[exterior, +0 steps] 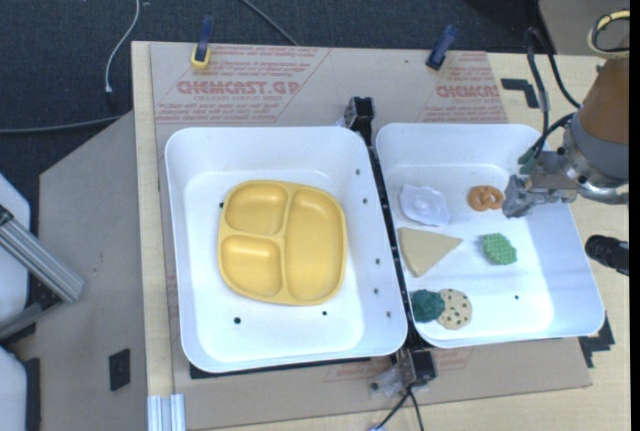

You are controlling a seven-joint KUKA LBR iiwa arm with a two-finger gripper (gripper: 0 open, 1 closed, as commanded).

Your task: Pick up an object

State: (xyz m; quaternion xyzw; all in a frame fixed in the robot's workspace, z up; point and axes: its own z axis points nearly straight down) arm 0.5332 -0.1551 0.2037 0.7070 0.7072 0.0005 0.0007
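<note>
My gripper [516, 203] hangs just right of the pretzel [486, 198] in the right bin [570, 319]. I can't tell its state. I should center over it, then drop straight.

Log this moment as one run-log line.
gripper: over right bin, beside pretzel | holding: nothing seen | left bin: yellow tray | task: not yet done
</note>
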